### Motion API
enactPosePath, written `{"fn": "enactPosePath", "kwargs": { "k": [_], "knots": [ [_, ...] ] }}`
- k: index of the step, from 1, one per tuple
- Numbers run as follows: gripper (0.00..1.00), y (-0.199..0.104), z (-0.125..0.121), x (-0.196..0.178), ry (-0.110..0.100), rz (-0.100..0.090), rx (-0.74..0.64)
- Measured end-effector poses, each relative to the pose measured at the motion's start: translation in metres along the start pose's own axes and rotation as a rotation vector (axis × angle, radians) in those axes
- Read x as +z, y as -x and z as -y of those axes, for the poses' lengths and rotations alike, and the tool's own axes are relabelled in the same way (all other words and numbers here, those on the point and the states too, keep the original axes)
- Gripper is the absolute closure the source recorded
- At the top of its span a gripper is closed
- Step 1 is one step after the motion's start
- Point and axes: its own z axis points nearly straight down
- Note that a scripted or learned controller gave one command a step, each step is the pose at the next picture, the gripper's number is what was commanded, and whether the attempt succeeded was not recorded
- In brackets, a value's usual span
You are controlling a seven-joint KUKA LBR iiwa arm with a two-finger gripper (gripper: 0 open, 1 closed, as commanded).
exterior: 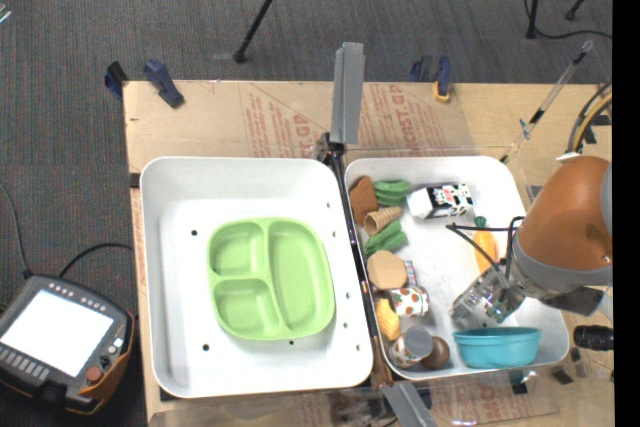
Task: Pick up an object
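Observation:
The right bin (500, 173) holds several small objects along its left side: a brown piece (361, 196), green pieces (391, 189), a waffle cone (378, 218), a tan bun-like item (386, 270), a patterned cup (409, 301) and a yellow item (387, 319). A black-and-white toy (443, 199) lies near the back, an orange piece (485, 246) to the right. A teal bowl (497, 347) sits at the front right corner. My gripper (479, 309) hangs low in this bin, just above the bowl's back rim and right of the cup.
The left bin (165, 215) holds a light green divided plate (270, 277). A grey post (347, 95) stands at the back between the bins. A tablet-like pendant (55, 340) lies on the floor at lower left. Clamps and tripod legs stand behind the bench.

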Motion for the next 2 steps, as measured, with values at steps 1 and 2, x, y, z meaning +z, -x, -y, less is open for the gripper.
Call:
{"fn": "enactPosePath", "kwargs": {
  "k": [1, 2],
  "knots": [
    [1.00, -0.052, -0.029, -0.001, 0.000, 0.005, -0.055],
    [1.00, 0.027, 0.004, -0.001, 0.000, 0.003, 0.070]
  ]
}}
